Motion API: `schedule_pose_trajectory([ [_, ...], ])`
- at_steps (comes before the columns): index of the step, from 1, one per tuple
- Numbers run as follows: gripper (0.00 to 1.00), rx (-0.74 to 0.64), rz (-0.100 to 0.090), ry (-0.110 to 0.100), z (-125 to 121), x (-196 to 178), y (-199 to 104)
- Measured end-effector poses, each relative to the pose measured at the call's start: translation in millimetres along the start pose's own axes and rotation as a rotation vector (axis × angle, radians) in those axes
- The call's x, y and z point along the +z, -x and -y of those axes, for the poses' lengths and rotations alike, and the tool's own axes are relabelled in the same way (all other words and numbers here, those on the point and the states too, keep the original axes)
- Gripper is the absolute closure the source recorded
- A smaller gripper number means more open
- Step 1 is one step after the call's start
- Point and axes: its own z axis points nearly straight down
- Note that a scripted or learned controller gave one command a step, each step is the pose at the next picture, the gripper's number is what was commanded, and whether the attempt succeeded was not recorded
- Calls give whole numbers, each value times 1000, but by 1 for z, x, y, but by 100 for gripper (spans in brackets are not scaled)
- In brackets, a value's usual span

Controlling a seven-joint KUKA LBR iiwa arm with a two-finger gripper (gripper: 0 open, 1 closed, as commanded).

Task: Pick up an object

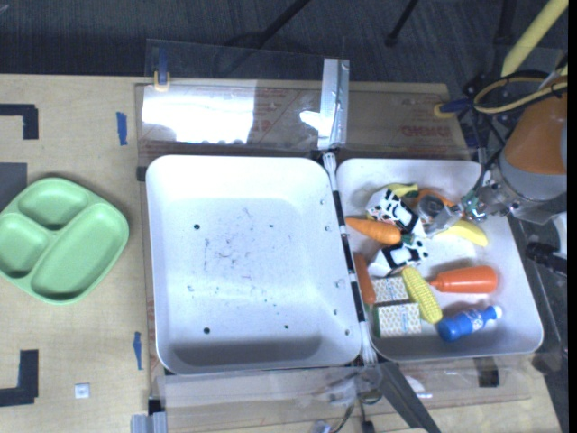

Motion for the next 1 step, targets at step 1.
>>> schedule_pose_trajectory([
  [1,100,-1,8,7,-2,-13,1],
])
